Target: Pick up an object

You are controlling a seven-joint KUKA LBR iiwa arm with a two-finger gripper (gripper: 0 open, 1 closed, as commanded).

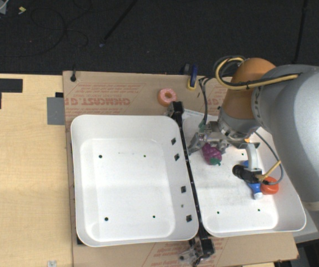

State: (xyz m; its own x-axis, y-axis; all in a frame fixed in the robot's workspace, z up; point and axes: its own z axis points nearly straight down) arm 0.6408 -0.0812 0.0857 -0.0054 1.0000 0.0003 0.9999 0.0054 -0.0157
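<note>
- The left bin (126,177) is white and takes up the middle of the view. Its floor has a few small dark dots.
- A brown card sheet (109,90) with red letters lies under the 2 bins.
- A pink ring (167,97) lies on the card sheet, outside the bins. It is just past the left bin's corner at 1 o'clock.
- A small blue and yellow clip (192,78) sits on the card sheet's edge at 12 o'clock, a little to the 2 o'clock side of the pink ring.
- The right bin (232,216) is white and touches the left bin side by side.
- The gripper (208,143) is low in the right bin, at the bin's 11 o'clock part, close to the wall the 2 bins share.
- A purple thing (212,153) with a bit of green on it lies in the right bin, right at the gripper's tip, on its 6 o'clock side. I cannot tell if the gripper is grabbing it or has let go.
- A small orange thing (270,187) shows at the right bin's 3 o'clock side, well apart from the purple thing.
- The grey arm (293,121) comes in from 3 o'clock and covers the right bin's corner at 1 o'clock.
</note>
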